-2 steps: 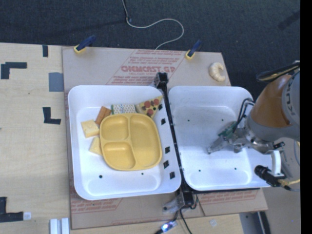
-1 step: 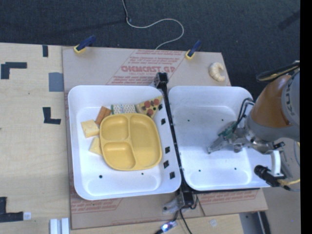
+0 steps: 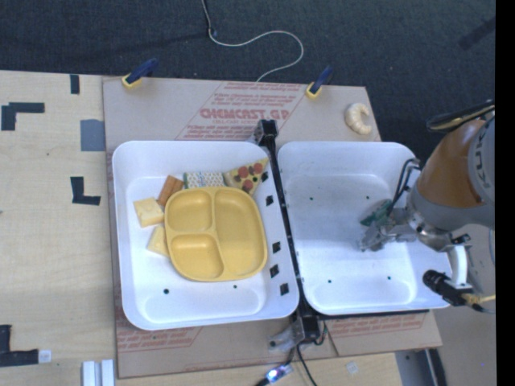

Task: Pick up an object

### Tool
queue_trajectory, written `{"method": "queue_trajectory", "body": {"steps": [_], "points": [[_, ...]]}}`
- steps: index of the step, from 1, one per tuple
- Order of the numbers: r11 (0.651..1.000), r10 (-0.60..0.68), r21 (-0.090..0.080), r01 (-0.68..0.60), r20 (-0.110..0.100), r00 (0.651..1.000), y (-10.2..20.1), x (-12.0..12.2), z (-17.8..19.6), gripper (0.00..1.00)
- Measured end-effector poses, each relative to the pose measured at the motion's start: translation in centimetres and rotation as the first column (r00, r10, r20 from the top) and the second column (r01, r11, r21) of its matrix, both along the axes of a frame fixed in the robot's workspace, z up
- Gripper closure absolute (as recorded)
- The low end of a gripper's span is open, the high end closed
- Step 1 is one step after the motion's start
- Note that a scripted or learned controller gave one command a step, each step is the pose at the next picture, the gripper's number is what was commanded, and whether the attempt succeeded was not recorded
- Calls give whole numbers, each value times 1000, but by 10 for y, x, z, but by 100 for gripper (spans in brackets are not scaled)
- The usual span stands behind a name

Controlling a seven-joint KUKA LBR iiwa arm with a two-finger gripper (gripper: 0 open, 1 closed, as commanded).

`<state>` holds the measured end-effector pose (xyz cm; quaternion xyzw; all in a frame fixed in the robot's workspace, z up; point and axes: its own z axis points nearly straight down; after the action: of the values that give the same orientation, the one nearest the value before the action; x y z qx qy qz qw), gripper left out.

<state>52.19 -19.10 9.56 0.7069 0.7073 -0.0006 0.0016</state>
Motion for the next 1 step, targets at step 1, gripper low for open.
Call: {"method": "queue_trajectory", "body": {"steps": [1], "points": [[1000,0,2,0,1,1000,-2,7,45,100]]}}
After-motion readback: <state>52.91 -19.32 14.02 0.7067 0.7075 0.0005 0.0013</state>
